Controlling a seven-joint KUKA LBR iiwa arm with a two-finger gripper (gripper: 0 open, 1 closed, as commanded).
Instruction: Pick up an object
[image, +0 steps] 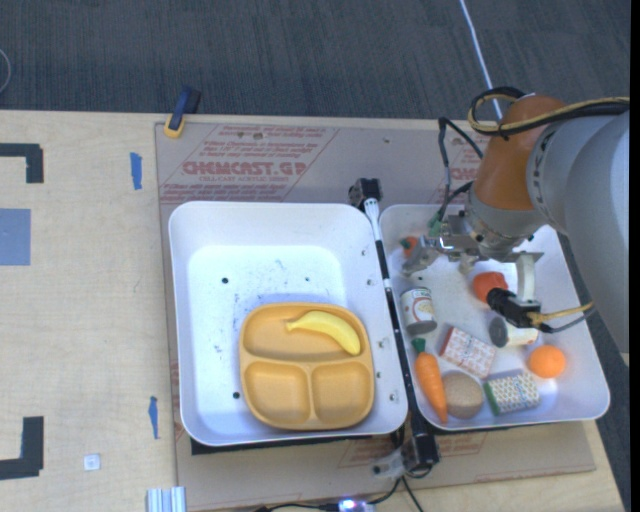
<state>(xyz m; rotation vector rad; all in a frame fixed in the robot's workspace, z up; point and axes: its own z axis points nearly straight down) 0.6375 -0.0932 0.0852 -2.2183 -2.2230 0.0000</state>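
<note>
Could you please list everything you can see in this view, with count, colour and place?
bins: 2, white, side by side on the bench; left bin, right bin
divided plate: 1, yellow, left bin, near side
banana: 1, yellow, in the plate's top compartment
carrot: 1, orange, right bin, near-left
can: 1, pale label, right bin, left side
orange ball: 1, orange, right bin, right side
red ball: 1, red, right bin, below the pincer
arm: 1, grey with orange band, above right bin
pincer: 1, metal, over right bin
</note>
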